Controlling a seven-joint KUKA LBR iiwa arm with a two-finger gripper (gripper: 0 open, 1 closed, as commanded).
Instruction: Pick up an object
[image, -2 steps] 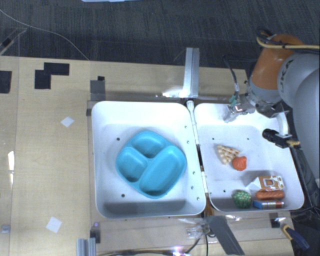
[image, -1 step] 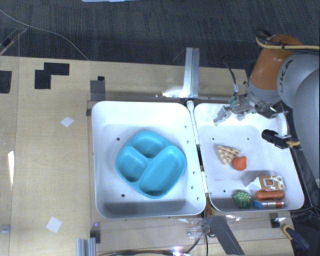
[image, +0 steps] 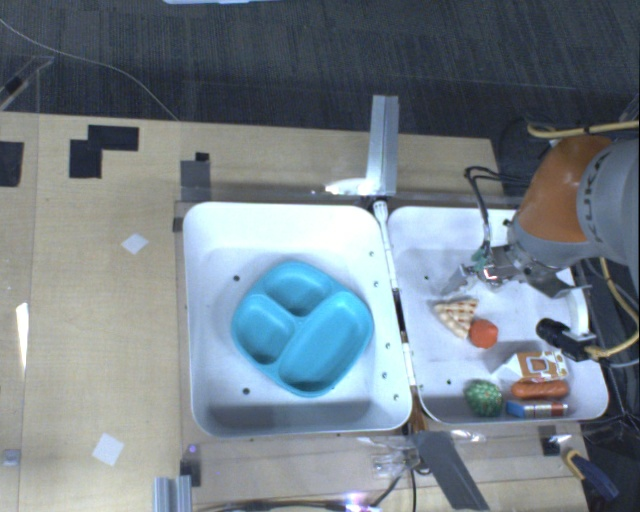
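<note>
Your gripper is hovering beside the shell; jaw state indiscernible, so you are risking a glancing miss.

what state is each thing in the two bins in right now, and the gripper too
blue divided tray: upright in the left bin, compartments bare
gripper: low over the right bin, nothing seen between its fingers
cone-shaped toy: lying on its side
orange ball: resting beside the cone
green ball: resting near the front wall
small carton: lying flat
</note>
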